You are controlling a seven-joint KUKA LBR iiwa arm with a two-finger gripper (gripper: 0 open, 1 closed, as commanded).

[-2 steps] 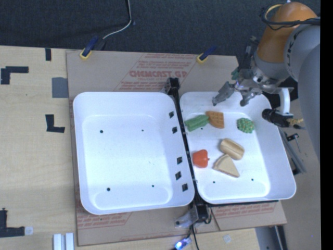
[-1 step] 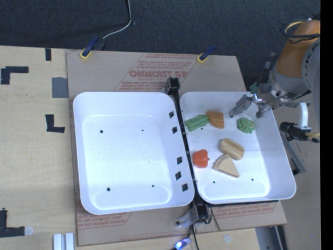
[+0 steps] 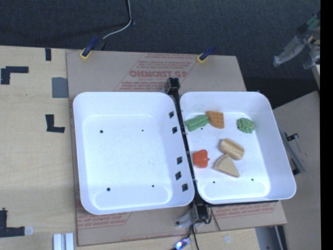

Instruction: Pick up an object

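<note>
Tool [image 3: 307,46] at upper right, well apart from right bin [image 3: 270,113].

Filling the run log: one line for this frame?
phase: pre-grasp | gripper: top right, off the bins | right bin: five food toys | none held

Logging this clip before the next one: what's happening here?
Nothing is being handled yet. The pincer sits at the upper right, off the bench and away from both bins. The right bin holds five small toy foods: a green pickle-like piece, an orange waffle piece, a green broccoli, a red-orange piece and two tan bread-like pieces. No pick has begun.
</note>
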